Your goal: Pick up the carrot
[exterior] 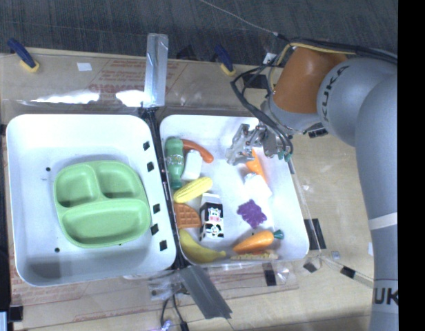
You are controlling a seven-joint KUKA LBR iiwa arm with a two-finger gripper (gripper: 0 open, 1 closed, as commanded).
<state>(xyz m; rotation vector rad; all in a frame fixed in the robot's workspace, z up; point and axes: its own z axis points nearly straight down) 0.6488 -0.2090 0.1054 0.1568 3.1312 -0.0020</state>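
We see our claw (255, 150) low over the upper right part of the right bin (295, 205), reaching in from the right under the orange-banded wrist. Just beneath and beside its metal fingers lies a small orange carrot (256, 166), slanting down toward a white piece (257, 186) that it touches or nearly touches. Whether the claw is open, closed, or gripping that carrot we cannot tell; the fingers blur into the clutter there.

A second carrot (256, 241), with a green top, lies near the bin's lower edge, just below a purple bunch of grapes (252, 213) and well apart from the claw. The same bin also holds a green bottle (173, 158), a reddish-orange sausage-like piece (198, 150), a corn cob (192, 189), a banana (199, 249) and a small cow-print carton (212, 219). The left bin (33, 143) carries a green divided plate (100, 203).

We judge the step in hand to be the grasp itself, at the upper carrot. The next move calls for the fingers to straddle the carrot across its narrow width, close firmly, and lift straight up without dragging the white piece along. If the grip misses, the carrot may roll toward the bin wall.
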